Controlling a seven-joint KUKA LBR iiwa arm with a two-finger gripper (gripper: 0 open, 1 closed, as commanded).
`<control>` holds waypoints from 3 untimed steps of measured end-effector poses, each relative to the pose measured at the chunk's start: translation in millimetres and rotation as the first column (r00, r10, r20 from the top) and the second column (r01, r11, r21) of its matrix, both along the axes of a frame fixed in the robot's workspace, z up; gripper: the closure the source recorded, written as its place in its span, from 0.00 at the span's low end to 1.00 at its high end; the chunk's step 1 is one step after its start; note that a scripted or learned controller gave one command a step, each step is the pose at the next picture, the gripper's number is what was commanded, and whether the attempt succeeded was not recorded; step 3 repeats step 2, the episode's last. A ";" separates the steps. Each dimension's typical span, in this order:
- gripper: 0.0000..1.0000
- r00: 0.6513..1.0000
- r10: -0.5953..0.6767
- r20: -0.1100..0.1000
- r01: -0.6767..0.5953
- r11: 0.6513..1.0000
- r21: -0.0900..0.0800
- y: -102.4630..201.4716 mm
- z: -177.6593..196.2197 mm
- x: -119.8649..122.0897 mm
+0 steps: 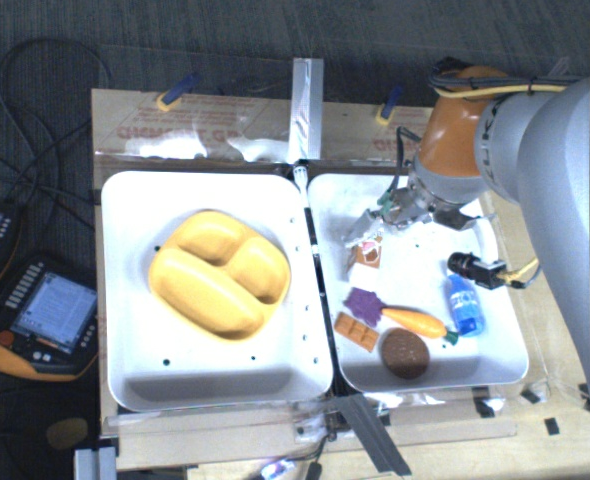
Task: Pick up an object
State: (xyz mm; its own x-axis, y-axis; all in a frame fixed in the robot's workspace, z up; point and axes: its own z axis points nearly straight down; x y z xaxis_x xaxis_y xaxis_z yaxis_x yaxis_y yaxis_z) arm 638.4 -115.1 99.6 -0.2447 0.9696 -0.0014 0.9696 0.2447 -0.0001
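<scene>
Grey and orange up top, reaching in over the right bin (495,368), well beyond the carrot (415,320) toward the far wall. Hangs there with the gripper (403,208) low over the white floor, well apart from the carrot. Open or closed? Impossible to say from up here, too dark and blurred at the tip.

Now down to the pickings, all placed off that carrot. Lying flat across the near half of the bin, orange body, green tip pointing right. Just left of its blunt end, touching or nearly so: a purple piece (364,305). Down and left of the carrot, tucked beside the purple one: a ridged orange-brown block (356,331). Straight below the carrot, very close: a brown ball (406,353). Just right of the green tip: a blue bottle (464,305), lying on its side. Up and left of the carrot, between it and the gripper but clear of both: a small brown-and-white packet (367,253). Far left of the carrot, over in the left bin (125,368): a big yellow lump (220,273), sitting alone.
</scene>
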 end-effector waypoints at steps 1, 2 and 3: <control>1.00 1.000 -0.001 -0.001 0.001 1.000 0.002 0.2 8.3 -0.2; 1.00 0.986 0.167 0.012 -0.167 0.986 -0.005 -12.1 -2.9 35.2; 1.00 0.986 0.167 0.012 -0.167 0.986 -0.005 -12.1 -2.9 35.2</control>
